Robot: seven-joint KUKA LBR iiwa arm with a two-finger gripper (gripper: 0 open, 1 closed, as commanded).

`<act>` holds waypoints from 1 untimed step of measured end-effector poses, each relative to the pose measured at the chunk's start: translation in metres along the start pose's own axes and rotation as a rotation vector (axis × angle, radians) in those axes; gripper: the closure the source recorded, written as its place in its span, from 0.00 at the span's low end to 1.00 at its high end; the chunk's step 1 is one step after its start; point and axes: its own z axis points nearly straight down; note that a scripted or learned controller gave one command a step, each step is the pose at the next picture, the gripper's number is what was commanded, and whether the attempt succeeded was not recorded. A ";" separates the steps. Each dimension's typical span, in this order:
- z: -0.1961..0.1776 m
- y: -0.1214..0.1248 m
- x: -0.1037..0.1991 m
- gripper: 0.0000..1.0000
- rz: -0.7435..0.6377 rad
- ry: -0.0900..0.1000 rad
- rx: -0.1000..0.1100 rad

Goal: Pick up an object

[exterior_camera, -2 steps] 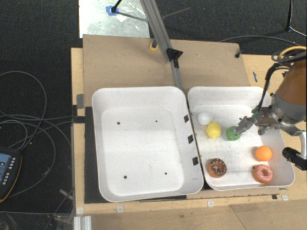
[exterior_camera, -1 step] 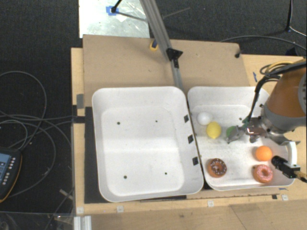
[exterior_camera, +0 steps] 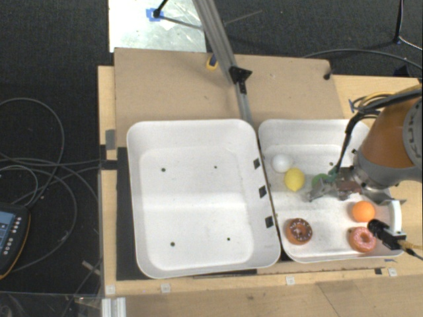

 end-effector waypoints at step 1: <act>-0.012 0.001 -0.001 1.00 0.000 -0.001 -0.005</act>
